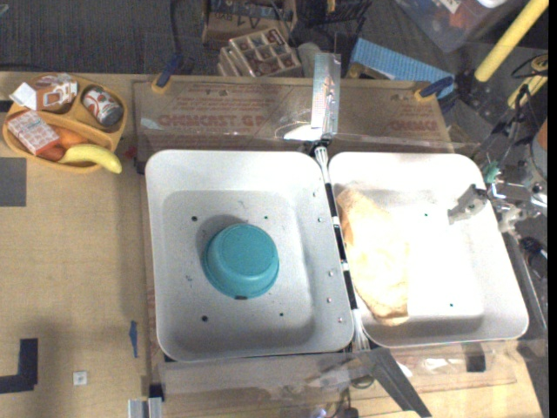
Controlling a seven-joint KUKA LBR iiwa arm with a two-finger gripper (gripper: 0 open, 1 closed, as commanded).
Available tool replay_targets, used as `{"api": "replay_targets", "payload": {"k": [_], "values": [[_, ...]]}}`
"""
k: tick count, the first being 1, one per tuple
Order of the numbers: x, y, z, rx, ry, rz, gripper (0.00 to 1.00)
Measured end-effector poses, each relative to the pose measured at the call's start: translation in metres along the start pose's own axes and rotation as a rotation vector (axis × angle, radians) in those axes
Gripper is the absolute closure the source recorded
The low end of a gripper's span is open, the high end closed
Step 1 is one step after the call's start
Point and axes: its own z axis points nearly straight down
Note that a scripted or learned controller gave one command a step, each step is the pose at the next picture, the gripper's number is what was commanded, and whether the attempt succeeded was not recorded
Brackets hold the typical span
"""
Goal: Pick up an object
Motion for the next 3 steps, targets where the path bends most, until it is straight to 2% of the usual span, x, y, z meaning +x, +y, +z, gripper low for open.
{"api": "replay_targets", "payload": {"k": [1,2,3], "values": [[0.012,0.009,0.065,0.004,0.002,-0.115,0.00],[0.061,0.057,0.127,-0.003,0.000,-0.255,0.00],[0.098,0.050,0.126,-0.004,0.002,-0.629,0.00]]}}
